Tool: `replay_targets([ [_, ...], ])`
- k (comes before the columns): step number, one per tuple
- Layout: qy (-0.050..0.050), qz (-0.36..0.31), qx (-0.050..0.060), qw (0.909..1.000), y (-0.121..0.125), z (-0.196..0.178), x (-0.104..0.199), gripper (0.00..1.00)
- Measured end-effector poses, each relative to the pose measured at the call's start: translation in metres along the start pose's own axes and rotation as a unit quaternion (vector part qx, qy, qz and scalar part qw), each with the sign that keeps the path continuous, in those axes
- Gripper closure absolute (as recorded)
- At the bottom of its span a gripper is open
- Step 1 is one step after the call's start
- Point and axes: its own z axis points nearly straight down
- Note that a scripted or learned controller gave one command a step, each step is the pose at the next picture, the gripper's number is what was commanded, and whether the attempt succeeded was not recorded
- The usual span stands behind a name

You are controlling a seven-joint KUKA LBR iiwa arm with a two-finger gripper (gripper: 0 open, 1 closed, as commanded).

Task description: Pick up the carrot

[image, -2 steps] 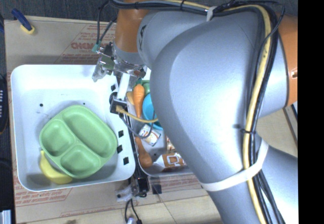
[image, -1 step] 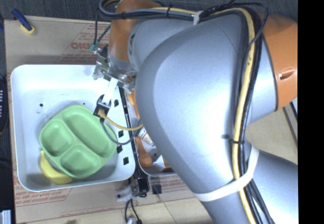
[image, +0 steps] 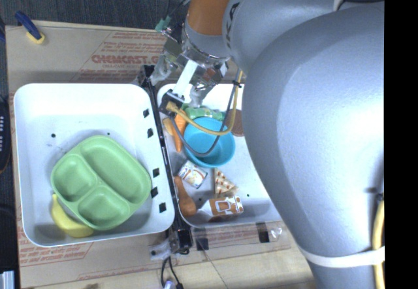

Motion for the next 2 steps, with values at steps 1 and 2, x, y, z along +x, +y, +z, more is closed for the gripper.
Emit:
replay_targets([
  [1, -0.011, 0.095, 0.012, 0.9953, -0.037, 0.154, 0.059, 0.00],
  [2, 0.000, 0.043, 0.000, 0.9991, 0.004, 0.000, 0.021, 0.00],
])
